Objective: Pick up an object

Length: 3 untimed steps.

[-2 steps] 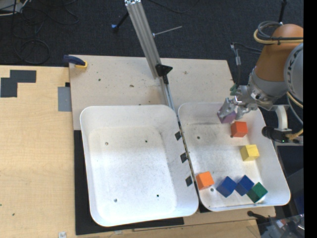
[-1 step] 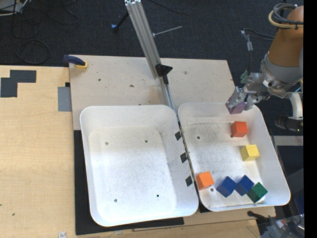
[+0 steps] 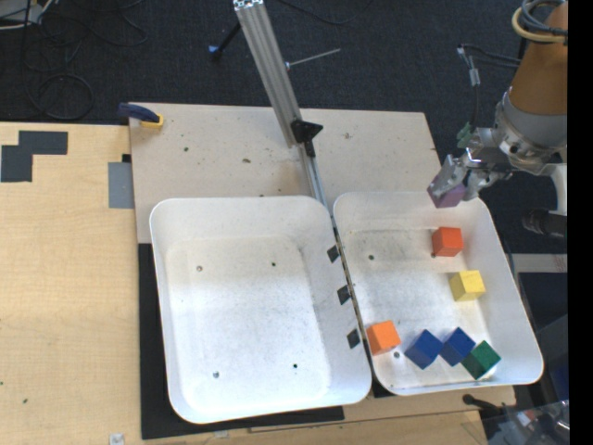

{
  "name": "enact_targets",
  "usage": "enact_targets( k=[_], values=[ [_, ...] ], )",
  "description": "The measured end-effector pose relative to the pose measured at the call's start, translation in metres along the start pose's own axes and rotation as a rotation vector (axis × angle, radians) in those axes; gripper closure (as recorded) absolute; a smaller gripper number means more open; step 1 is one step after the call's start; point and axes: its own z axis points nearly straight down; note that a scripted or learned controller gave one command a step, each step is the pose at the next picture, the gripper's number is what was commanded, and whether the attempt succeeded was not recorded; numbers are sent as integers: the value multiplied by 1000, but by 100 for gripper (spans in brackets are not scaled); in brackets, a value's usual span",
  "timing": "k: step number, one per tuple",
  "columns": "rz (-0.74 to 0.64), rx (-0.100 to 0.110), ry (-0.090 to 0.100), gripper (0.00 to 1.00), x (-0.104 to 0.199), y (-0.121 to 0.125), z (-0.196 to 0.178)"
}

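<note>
1. Nearest the camera, along the front wall of the right bin (image 3: 519, 369), sit a green cube (image 3: 482, 358), two blue cubes (image 3: 424, 349) (image 3: 457, 345) touching each other, and an orange cube (image 3: 382, 336) close to the divider side.
2. At the tool (image 3: 456, 184), above the far right corner of the right bin, a purple block (image 3: 450, 191) shows between the fingers; the tool appears closed on it, lifted clear of the bin floor.
3. Behind the tool, the arm (image 3: 537, 82) rises to the right, with its orange band above the grey wrist.
4. Just below the tool, inside the right bin, a second orange cube (image 3: 447, 241) rests near the far wall, well apart from the first.
5. A yellow cube (image 3: 467, 285) lies nearer the camera than that cube, by the right wall.
6. Further out to the left, the left bin (image 3: 176, 248) sits touching the right bin along a shared edge marked by small black clips (image 3: 343, 295).
7. Beyond both bins, on the tabletop (image 3: 213, 156), a slanted aluminium rail (image 3: 273, 72) runs down toward the gap between the bins.
8. At the tabletop's far left corner lies a small blue-and-yellow clamp (image 3: 141, 114).
</note>
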Motion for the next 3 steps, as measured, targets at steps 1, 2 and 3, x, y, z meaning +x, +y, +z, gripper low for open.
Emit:
enact_targets(
  k=[1,2,3],
  values=[
    [0,6,2,100,43,-6,11],
    [0,7,2,100,94,-14,23],
    [-1,5,2,100,142,-15,18]
  ],
)
